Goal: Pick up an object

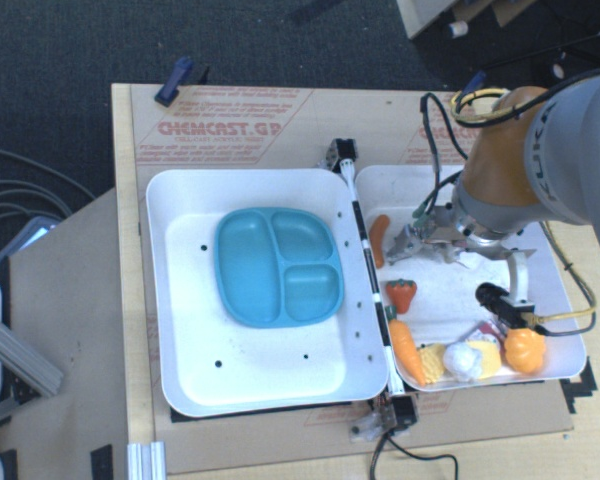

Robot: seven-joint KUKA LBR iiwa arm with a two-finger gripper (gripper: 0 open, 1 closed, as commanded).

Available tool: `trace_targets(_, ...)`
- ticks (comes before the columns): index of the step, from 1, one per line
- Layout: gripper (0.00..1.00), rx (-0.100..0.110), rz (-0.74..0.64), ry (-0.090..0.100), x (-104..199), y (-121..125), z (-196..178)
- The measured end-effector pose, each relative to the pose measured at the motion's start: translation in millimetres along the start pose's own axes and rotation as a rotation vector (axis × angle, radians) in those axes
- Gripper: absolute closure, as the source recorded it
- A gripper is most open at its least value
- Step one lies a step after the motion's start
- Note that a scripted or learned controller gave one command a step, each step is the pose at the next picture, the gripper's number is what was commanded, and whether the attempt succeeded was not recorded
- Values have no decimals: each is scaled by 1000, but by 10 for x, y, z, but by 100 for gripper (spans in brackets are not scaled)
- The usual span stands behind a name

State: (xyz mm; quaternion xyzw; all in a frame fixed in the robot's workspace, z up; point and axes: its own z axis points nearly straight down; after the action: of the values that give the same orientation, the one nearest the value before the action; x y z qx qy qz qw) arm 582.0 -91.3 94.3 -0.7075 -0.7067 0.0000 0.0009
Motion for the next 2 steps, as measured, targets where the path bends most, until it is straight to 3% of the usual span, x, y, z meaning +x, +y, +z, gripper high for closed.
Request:
trace_targets(1, 0, 1, 0, 0, -72, -595, 103)
trace_targets(2, 0, 0, 0, -1, -21, -1018, 102)
